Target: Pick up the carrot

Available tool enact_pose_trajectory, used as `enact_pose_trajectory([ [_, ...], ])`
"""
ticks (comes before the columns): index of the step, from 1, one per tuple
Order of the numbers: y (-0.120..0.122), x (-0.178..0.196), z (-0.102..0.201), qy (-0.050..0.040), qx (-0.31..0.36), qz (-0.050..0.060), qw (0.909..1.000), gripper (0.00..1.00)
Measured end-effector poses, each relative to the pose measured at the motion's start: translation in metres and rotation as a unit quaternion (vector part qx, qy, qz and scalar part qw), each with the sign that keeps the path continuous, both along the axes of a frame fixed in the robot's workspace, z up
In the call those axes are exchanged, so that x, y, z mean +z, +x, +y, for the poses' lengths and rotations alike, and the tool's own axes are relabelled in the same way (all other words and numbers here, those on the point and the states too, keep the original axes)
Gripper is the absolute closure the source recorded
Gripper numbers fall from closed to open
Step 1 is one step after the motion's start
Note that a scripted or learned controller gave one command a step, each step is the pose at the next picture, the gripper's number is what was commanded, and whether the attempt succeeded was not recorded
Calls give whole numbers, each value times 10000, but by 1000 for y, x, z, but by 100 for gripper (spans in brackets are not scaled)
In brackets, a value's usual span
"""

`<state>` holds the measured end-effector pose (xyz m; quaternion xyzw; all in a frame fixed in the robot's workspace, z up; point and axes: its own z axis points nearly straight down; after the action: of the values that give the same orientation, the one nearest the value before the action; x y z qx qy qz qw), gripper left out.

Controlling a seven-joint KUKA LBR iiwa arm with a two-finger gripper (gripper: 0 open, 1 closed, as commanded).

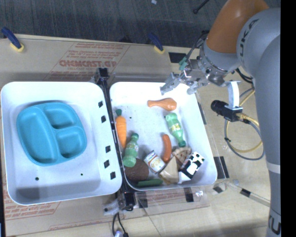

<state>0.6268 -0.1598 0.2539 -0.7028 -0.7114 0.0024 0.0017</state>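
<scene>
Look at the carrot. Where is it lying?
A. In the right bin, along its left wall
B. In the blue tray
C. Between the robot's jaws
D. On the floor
A. The carrot lies in the right bin, against its left wall beside a green bottle, apart from the gripper over the bin's far edge.

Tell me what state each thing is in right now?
carrot: lying in the right bin along its left wall, not held.
gripper: above the right bin's far edge, nothing between its fingers.
blue tray: flat in the left bin.
green bottles: both on their sides.
chicken drumstick: lying loose.
</scene>
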Motion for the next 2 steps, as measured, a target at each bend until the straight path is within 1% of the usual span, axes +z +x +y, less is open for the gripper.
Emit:
enact_pose_trajectory([
  [1,-7,-114,40,34,753,52,9971,0],
  [2,4,-157,62,-23,672,-2,9977,0],
])
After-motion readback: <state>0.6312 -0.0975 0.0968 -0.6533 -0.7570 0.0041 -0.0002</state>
